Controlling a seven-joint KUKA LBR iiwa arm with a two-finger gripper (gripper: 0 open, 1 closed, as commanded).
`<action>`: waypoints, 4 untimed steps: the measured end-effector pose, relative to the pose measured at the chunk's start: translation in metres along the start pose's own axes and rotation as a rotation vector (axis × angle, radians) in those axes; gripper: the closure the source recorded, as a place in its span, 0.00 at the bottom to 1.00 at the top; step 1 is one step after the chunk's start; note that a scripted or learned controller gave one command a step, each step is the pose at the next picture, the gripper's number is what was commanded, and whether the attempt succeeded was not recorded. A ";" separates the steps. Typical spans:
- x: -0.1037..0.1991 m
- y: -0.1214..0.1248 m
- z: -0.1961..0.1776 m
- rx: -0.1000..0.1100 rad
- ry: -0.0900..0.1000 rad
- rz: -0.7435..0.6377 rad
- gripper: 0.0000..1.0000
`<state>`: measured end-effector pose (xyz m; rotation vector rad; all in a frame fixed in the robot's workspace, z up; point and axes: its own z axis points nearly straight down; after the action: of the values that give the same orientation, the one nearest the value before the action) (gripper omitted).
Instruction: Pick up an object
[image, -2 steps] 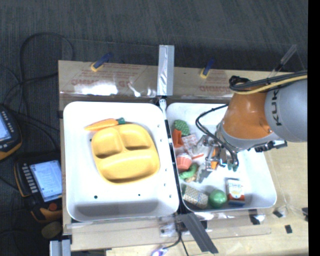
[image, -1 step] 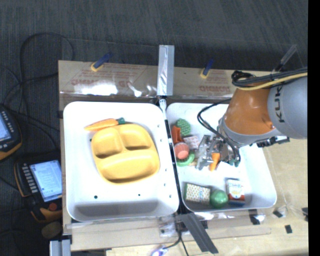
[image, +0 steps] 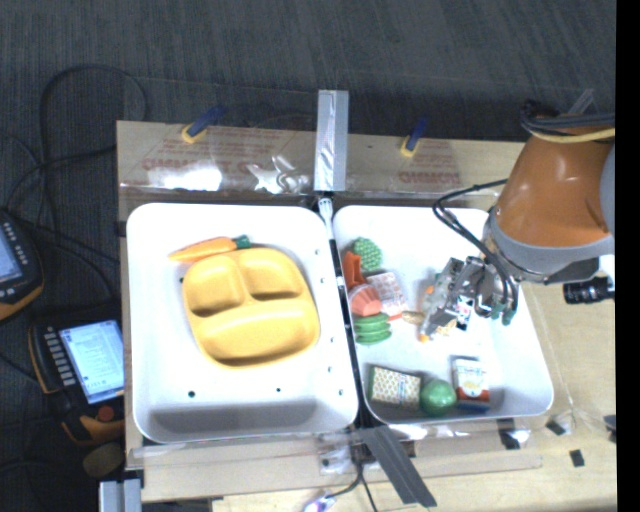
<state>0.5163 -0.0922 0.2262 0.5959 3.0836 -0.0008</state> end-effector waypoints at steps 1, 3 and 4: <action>-0.031 -0.021 0.109 0.002 0.004 0.429 1.00; -0.023 0.097 -0.053 0.006 0.001 0.910 1.00; -0.016 0.174 -0.017 0.006 0.001 0.877 1.00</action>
<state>0.5966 0.0636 0.2434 1.8494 2.5402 -0.0090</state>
